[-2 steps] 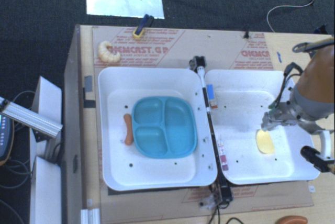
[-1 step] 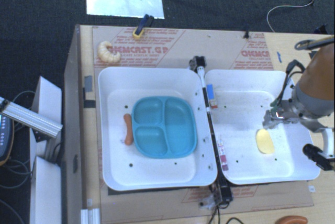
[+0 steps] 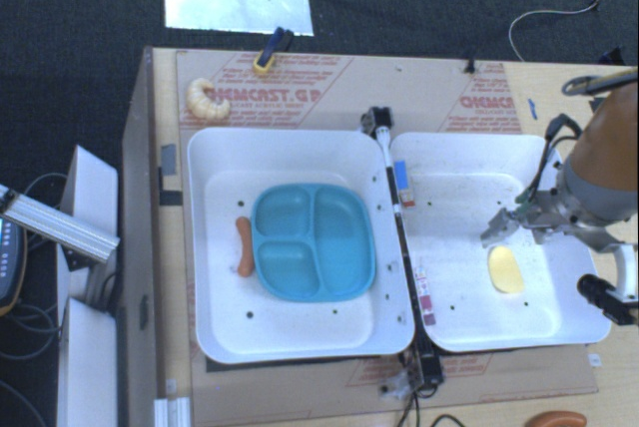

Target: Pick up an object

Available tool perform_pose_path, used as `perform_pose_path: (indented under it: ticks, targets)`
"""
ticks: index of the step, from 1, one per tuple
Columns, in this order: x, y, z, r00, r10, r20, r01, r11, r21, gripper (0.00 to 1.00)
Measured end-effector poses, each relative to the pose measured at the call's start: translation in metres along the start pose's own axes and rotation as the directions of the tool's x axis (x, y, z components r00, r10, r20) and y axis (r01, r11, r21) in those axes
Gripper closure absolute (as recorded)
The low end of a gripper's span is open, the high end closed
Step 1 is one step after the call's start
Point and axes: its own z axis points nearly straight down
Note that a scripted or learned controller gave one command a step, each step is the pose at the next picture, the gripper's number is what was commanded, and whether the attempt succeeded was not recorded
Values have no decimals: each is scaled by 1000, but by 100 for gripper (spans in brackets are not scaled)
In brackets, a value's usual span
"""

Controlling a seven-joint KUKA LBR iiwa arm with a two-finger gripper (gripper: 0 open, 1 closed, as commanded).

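Note:
In the right bin (image 3: 449, 166) a pale yellow oval object (image 3: 505, 270) lies on the floor, towards the right side. My gripper (image 3: 511, 223) hangs just above and slightly left of it, at the end of the grey and orange arm reaching in from the right. Nothing is visibly held in it. In the left bin (image 3: 215, 156) sits a blue divided plate (image 3: 313, 241), and an orange-brown sausage (image 3: 244, 246) lies beside the plate's left edge.
A divider strip with labels (image 3: 401, 215) runs between the bins. On the cardboard behind the left bin lie a pale ridged toy (image 3: 207, 99) and a yellow-and-dark tool (image 3: 271, 50). An orange item (image 3: 555, 418) shows at the bottom right edge.

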Motion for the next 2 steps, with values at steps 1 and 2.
perform_pose_path:
  ticks: [1,2]
  targets:
    - [-18,30,78,1000,3,0,-3,1000,4,0]
    - [-51,85,35,1000,1,1,-1,1000,1,0]
